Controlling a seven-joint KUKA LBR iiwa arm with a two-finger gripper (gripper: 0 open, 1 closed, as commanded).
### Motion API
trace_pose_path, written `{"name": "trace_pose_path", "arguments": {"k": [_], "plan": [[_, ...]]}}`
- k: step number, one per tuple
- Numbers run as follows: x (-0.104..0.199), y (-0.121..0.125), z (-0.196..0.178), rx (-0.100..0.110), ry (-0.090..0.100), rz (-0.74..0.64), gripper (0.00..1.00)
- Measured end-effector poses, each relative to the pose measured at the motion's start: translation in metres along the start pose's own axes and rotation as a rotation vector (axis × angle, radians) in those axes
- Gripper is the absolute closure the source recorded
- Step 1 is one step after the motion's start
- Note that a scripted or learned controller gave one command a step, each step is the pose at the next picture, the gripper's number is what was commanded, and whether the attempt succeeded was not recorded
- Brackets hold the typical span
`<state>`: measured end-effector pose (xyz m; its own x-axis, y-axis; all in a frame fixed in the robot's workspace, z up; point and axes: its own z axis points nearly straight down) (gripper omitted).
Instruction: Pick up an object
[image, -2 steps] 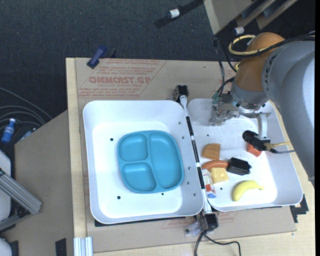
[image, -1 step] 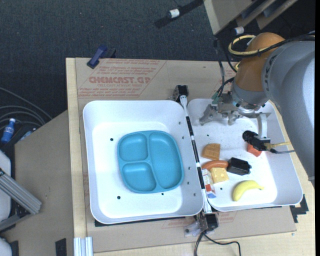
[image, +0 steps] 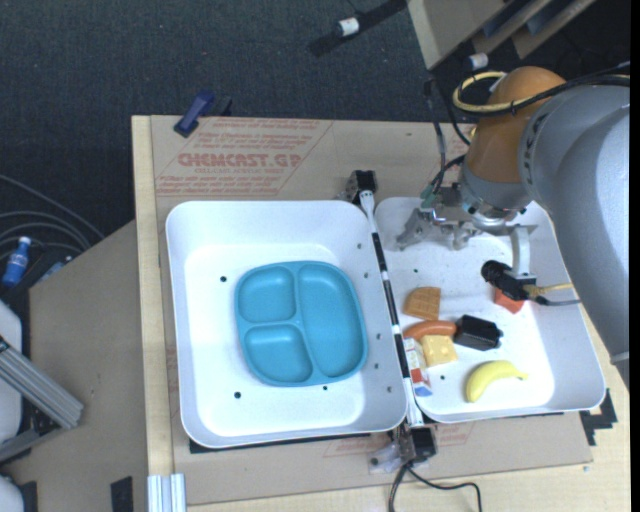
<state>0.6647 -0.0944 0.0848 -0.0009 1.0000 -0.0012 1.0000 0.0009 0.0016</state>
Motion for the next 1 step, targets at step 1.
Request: {"name": "trace_pose_path", "arguments": {"k": [1], "plan": [[0.0007, 0.0020, -0.0002, 0.000, 0.000, 0.000, 0.00]]}}
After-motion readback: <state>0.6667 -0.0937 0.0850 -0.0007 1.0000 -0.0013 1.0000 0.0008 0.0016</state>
